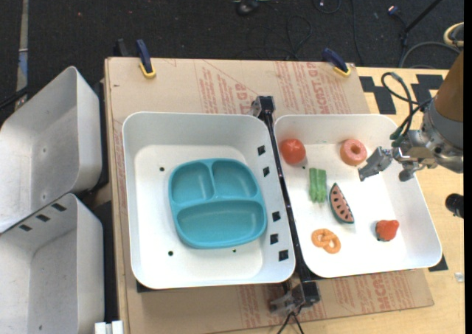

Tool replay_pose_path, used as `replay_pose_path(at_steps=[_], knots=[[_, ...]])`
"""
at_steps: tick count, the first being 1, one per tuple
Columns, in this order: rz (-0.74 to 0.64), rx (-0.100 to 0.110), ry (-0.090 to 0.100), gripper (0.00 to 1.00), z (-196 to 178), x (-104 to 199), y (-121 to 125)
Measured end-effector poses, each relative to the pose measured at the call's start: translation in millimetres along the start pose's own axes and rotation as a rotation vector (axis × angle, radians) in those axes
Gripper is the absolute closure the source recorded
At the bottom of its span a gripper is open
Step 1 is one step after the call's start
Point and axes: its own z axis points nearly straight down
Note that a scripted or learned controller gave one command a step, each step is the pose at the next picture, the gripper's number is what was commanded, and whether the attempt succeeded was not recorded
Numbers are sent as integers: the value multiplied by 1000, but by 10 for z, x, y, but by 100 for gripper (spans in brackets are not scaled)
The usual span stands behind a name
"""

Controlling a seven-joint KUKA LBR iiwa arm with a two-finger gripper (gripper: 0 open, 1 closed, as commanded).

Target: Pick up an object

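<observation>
Toy food is scattered in the right bin [424,211], with the donut [353,152] as the landmark. The end effector [389,165] hangs just right of the donut, its fingers spread apart and nothing held between them. A tomato [293,151] lies left of the donut; a green bean [318,184], a watermelon slice [341,204], a pretzel [326,239] and a strawberry [387,230] lie below it. The donut is judged light, stiff and smooth; a grip across its outer rim is advised.
</observation>
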Motion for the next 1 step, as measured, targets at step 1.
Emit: replay_pose_path(at_steps=[1], knots=[[-3,-12,-3,0,-65,4,24]])
